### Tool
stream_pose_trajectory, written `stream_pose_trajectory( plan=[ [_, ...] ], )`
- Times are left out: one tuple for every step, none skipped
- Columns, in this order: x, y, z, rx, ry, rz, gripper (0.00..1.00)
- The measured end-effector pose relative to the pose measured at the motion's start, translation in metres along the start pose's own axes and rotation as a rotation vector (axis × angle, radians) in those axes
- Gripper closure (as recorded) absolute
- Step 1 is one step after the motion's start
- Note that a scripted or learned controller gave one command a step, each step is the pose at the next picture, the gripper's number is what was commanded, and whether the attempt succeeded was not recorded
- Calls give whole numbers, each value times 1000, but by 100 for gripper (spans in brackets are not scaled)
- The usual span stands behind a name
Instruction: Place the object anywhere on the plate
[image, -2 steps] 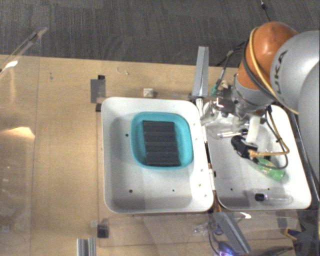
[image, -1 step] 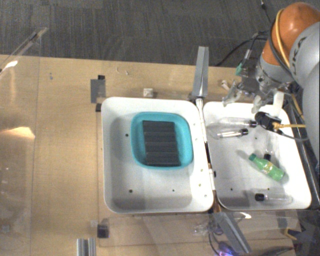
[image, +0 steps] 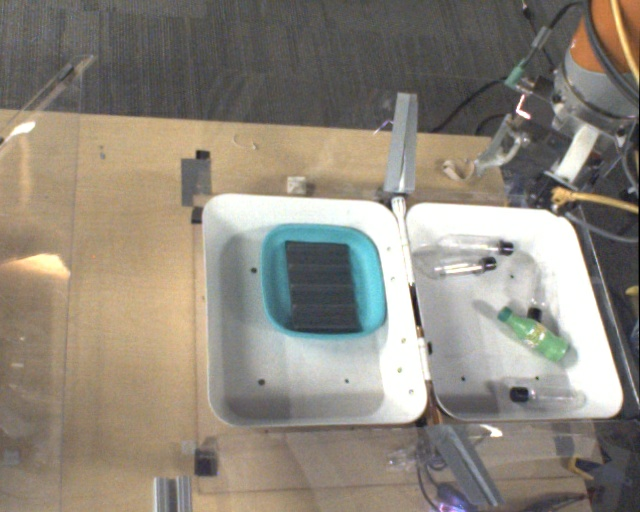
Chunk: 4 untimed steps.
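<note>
Arm raised at far right corner beyond right bin, gripper hanging past the far rim, its state cannot be told, green bottle lying in right bin, teal plate in left bin

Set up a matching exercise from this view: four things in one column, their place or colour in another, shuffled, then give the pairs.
Things:
1. plate
2. green bottle
3. dark ridged block
4. arm

Descriptions:
A. lying in the right bin
B. at the top right corner, above the bins
C. turquoise, in the left bin
D. resting on the plate

Pairs: 1-C, 2-A, 3-D, 4-B
</note>
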<state>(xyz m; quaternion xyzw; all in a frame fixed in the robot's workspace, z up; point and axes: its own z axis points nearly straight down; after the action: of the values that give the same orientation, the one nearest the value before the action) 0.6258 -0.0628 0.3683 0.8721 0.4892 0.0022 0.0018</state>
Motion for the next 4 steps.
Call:
stream_pose_trajectory(
  plan=[
    [-42,-35,-34,2,-1,285,0],
    [-115,-45,-66,0,-1,494,0],
    [-178,-52,-67,2,-4,649,0],
    [-192,-43,-67,2,-3,778,0]
  ],
)
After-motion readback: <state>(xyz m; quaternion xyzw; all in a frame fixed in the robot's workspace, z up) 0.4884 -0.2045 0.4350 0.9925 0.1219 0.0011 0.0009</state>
